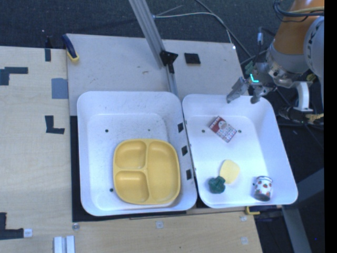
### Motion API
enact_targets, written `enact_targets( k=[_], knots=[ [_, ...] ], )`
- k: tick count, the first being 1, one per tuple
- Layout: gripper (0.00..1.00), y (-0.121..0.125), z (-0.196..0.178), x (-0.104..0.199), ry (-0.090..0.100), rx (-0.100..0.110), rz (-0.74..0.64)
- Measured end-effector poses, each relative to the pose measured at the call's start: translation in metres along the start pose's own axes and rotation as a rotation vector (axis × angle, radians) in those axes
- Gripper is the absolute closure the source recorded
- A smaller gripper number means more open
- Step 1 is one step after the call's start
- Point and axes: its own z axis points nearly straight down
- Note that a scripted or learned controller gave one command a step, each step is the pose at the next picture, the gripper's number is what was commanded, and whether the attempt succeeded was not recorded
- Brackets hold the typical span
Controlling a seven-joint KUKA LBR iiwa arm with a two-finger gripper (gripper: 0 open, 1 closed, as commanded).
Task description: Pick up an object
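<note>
The gripper (245,93) is seen above the right bin's (274,141) far rim, fingers apart, nothing between them. In that bin are laid a packet (223,128), a yellow piece (229,171), a green lump (216,184) and what may be a small jar (262,187). A yellow tray (146,171) is set in the left bin (95,141).

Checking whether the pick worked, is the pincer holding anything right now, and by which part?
Nothing is held. The pincer hangs open over the right bin's far edge, with nothing between its fingers.
</note>
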Motion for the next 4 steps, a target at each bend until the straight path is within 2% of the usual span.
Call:
enact_targets(
  k=[1,2,3,4],
  knots=[
    [0.0,0.001,-0.001,0.0,-0.001,-0.003,0.0],
    [0.0,0.001,0.045,-0.006,-0.001,0.001,0.001],
    [0.0,0.005,0.106,0.002,0.0,0.004,-0.001],
    [0.0,0.005,0.15,0.002,-0.003,-0.005,-0.001]
  ],
)
